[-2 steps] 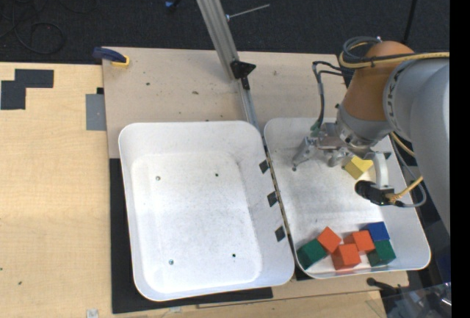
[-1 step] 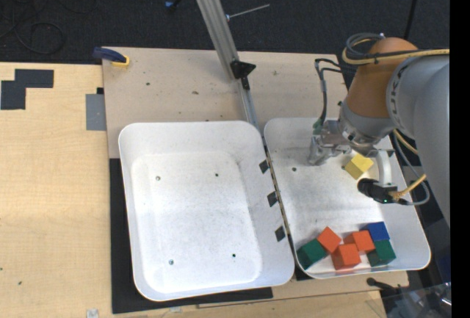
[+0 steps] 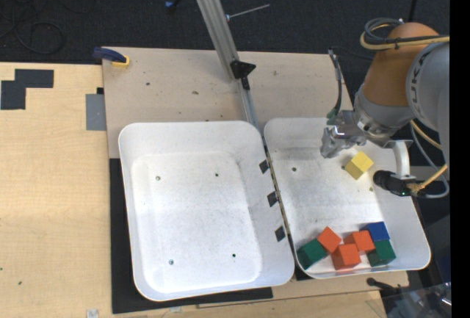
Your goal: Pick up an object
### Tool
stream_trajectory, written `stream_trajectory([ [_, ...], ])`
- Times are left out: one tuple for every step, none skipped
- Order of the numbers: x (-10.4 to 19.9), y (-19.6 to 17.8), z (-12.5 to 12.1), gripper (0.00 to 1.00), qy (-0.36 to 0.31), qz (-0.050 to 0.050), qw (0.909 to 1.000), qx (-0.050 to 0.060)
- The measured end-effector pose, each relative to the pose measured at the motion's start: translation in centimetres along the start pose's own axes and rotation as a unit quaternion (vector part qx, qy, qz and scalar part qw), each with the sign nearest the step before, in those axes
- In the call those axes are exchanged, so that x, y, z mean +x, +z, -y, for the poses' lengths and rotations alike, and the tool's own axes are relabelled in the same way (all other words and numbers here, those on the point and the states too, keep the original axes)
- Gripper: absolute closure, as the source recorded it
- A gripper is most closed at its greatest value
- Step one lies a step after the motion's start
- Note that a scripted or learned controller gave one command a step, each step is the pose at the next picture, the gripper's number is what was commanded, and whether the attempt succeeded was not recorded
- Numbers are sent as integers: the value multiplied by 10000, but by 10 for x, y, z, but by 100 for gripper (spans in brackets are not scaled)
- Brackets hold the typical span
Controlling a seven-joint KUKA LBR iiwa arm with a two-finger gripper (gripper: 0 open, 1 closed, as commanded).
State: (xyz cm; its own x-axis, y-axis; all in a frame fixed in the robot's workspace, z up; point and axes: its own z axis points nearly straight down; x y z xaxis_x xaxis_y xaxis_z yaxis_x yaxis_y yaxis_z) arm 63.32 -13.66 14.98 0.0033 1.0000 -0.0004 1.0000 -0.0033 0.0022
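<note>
Now, from left to right:

Left bin (image 3: 147, 155): well off to my gripper's left, past the divider; nothing in it for me.

Right bin (image 3: 308, 177): my gripper hangs over its upper part.

Green block (image 3: 312, 253): well below my gripper and slightly left, near the bin's lower wall, touching the orange block (image 3: 329, 239) beside it.

Gripper (image 3: 335, 142): over the upper right bin, with nothing visibly between my fingers. I cannot tell whether they stand apart or together; the wrist hides them.

Second orange block (image 3: 346, 256): far below my gripper, packed in with a third orange block (image 3: 362, 241).

Yellow block (image 3: 358, 165): just right of and a little below my gripper, alone on the bin floor, turned cornerwise.

Blue block (image 3: 377, 230): below and right of my gripper, with a dark green block (image 3: 381, 253) just beneath it.

Handling: I judge the yellow block light, stiff and unbreakable, likely foam or wood, so its faces should not be too slippery.

Hold: I would take it across two opposite flat faces, turning my wrist to match its angle; pinching on corners would likely spin it out.

Risk: the clustered blocks leave little finger room, so the lone one looks easiest.
</note>
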Motion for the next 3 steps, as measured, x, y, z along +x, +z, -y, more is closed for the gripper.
stream_trajectory([
  [4, -61, -6, 100, -21, 1, 10000, -14],
  [4, -70, -6, 100, -28, -2, 10000, 12],
  [40, -73, 20, 100, -27, -12, 10000, 34],
])
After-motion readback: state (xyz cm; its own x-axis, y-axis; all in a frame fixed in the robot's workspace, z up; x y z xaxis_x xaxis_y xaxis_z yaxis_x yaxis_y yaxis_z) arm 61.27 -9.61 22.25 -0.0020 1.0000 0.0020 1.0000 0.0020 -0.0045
